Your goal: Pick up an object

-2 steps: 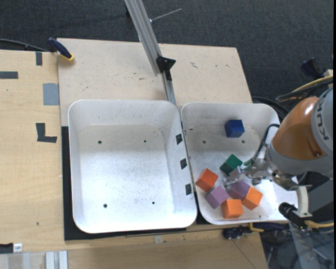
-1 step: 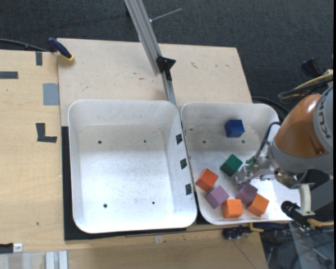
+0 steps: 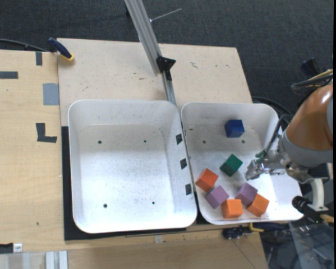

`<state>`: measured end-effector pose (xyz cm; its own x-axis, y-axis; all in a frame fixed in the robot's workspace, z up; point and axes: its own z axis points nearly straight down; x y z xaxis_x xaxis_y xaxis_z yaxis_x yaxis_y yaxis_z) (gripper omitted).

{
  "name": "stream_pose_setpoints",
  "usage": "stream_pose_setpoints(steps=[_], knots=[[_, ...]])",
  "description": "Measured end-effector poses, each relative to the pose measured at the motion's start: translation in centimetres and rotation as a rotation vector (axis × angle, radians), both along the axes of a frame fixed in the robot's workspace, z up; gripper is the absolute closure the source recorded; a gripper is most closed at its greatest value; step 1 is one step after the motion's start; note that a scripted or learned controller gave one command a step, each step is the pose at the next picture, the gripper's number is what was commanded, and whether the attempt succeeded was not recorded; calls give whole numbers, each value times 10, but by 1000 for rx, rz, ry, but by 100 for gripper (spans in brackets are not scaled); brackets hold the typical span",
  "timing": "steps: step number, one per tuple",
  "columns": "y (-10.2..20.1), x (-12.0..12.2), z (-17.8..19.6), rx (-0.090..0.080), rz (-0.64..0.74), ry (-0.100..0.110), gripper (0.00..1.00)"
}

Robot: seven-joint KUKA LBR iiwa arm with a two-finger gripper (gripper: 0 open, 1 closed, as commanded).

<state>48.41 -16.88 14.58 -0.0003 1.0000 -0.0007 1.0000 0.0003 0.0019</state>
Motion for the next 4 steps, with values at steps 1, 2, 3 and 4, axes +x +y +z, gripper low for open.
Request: stream_pose_setpoints(steps=[1,2,3,4], knots=[[-3,4,62,-1,1,-4,100],[-3,5,103,-1,2,-2,100],[51,35,100,2,7,3,100],[111,52,101,3,8,3,100]])
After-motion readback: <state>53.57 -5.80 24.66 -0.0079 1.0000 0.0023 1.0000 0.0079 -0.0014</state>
